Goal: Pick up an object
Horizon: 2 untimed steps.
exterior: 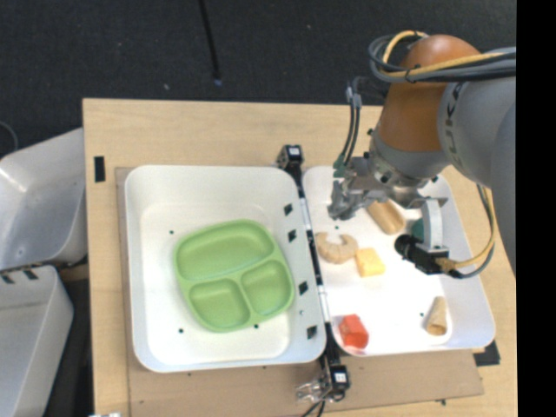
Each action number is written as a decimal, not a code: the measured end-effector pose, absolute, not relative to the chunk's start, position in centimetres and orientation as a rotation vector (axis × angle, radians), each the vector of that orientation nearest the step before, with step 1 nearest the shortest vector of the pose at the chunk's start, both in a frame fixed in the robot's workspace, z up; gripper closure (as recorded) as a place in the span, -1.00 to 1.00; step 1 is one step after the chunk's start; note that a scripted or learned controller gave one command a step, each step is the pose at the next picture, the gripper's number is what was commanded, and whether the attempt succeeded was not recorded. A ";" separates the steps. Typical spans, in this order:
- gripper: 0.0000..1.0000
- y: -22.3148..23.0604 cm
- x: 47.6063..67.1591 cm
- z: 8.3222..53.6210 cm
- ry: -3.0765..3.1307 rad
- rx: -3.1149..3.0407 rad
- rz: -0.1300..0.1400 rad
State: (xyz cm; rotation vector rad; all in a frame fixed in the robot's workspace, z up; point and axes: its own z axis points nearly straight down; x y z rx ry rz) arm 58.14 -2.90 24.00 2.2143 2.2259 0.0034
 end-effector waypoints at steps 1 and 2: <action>1.00 1.0 59.8 24.1 2.228 2.214 0.003; 1.00 7.0 61.4 24.4 2.230 2.213 0.005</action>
